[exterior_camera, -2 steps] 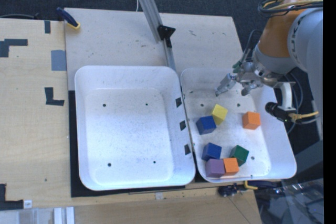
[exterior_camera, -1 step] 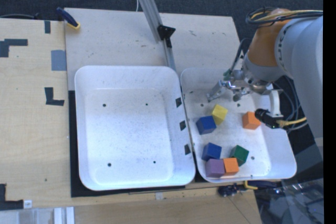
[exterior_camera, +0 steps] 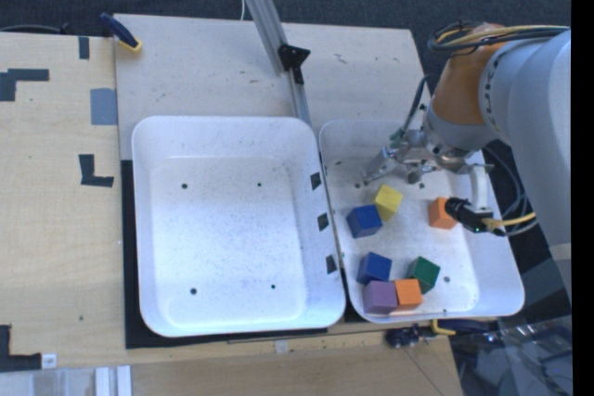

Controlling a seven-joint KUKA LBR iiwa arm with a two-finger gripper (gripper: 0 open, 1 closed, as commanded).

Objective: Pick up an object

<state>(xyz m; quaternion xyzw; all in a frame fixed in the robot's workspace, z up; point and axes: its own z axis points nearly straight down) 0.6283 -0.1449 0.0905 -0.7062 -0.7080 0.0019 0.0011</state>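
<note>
The grey arm point(exterior_camera: 520, 97) with its orange band reaches in from the right, and its gripper point(exterior_camera: 401, 164) hangs over the far part of the right bin point(exterior_camera: 497, 292). The fingers point(exterior_camera: 376, 172) point down and to the left, toward the bin floor; whether they are apart or together cannot be told from this slant, and nothing shows between them.

The blocks all lie in the right bin. A yellow block point(exterior_camera: 389, 198) sits just near the gripper, touching or almost touching a blue block point(exterior_camera: 365, 220) to its near left. An orange block point(exterior_camera: 442, 213) lies apart on the right, beside the arm's cabling. At the near end, a second blue block point(exterior_camera: 375, 267) sits just beyond a purple block point(exterior_camera: 380, 296), which touches a second orange block point(exterior_camera: 408, 292); a green block point(exterior_camera: 424, 273) sits just beside those, on their right.

The left bin point(exterior_camera: 148, 144) stands side by side with the right one on the worktop point(exterior_camera: 204, 60). A slanted metal bar point(exterior_camera: 263, 3) crosses the far side.
</note>
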